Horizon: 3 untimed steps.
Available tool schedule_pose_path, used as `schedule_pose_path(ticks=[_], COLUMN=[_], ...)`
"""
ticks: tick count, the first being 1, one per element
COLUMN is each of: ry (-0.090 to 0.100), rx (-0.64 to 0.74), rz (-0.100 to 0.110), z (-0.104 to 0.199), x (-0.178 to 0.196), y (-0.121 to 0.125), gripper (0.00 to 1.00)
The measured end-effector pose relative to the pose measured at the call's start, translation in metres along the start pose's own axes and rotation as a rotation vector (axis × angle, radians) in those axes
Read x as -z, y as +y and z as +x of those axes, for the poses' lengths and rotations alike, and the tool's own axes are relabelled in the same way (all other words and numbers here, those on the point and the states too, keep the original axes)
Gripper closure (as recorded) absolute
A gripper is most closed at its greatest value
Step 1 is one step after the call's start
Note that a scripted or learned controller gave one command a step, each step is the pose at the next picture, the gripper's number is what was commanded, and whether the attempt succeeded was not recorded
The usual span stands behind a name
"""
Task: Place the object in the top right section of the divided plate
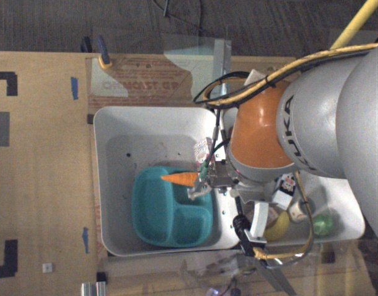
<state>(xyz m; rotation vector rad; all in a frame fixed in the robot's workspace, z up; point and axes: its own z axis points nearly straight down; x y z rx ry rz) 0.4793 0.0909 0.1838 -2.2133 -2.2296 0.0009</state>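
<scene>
Carrot (179, 178) comes first: it is small and orange, and it lies across the top edge of the blue plate (153, 217), at about one o'clock on the plate. Its thin tip points left. Its fat end is tucked against the gripper (201, 180), so I cannot tell if the fingers are apart or pinching it.

The plate has low walls that split it into parts. It sits in the lower half of the left bin (115, 165), close to the bin's bottom wall at six o'clock and its right wall at three o'clock. Bare white floor lies at twelve and nine o'clock, so that side has room to move.

The big grey and orange arm (299, 128) reaches in from three o'clock. In the right bin (346, 193), a banana (278, 226) and a green thing (322, 225) lie near the bottom edge.
</scene>
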Motion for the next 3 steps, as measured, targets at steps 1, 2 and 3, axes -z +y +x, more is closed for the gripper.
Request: schedule_pose_path(ticks=[1,2,3], ry=[0.000,0.000,0.000], rx=[-0.002,0.108,-0.160], rz=[0.000,-0.002,0.004], z=[0.000,-0.001,-0.013], x=[0.009,0.014,0.000], y=[0.001,0.000,-0.001], gripper=[1.00,1.00,1.00])
